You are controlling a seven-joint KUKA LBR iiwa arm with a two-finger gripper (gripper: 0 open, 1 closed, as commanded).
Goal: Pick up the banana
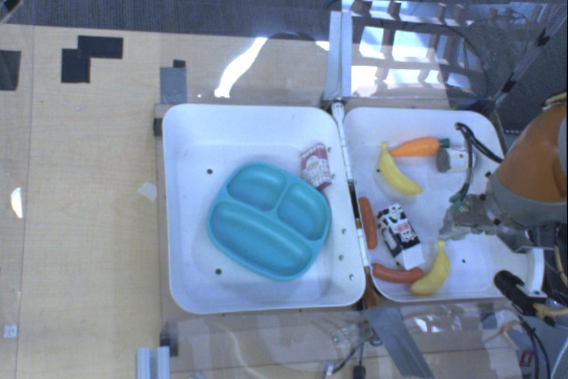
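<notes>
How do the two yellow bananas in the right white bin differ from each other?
The upper yellow banana lies near the orange carrot, apart from the gripper; the lower yellow banana lies just below the gripper, with its end touching a red sausage. The upper one bulges toward lower left, the lower toward lower right. Both are yellow and curved, in the right white bin.

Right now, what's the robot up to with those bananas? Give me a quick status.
Gripper low in right bin, jaws unclear, nothing seen held. Near banana just below gripper, touching sausage. Far banana beside carrot. Cow-print carton close by.

blue divided plate (269, 220) and red packet (316, 166) in left bin (191, 280); carrot (415, 147) in right bin (479, 284).
</notes>
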